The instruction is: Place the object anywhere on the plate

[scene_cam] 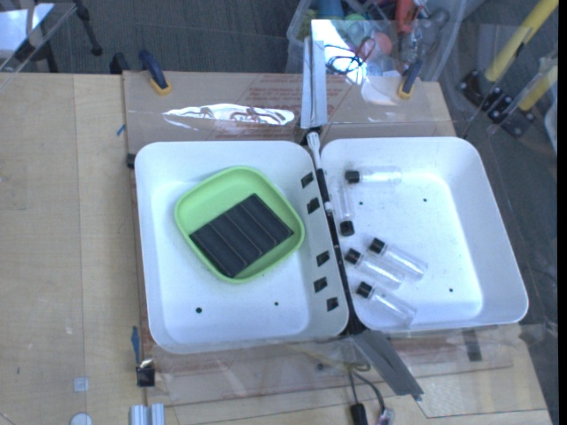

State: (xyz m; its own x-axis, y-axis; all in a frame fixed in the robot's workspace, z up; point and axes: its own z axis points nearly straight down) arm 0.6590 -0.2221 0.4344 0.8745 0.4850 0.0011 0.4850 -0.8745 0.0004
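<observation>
Already black obj (pixel 241 234) on green plate (pixel 197 202), L bin (pixel 221 321)

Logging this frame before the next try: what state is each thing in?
Green plate: in the left bin, holding a dark ridged block.
Clear vials with black caps: lying on their sides in the right bin, off the plate.

So two bins sit side by side on the bench, edges touching down the middle. The left bin (pixel 168 312) has a square plate (pixel 191 206) in it, roughly centred, turned at a slant, and a ribbed slab (pixel 241 235) lies on that plate. The right bin (pixel 483 237) holds five capped vials: one (pixel 372 177) near the back, one (pixel 341 213) along the left wall, and three (pixel 385 273) bunched toward the front-left. Behind the bins, a container of clutter (pixel 381 7).
</observation>
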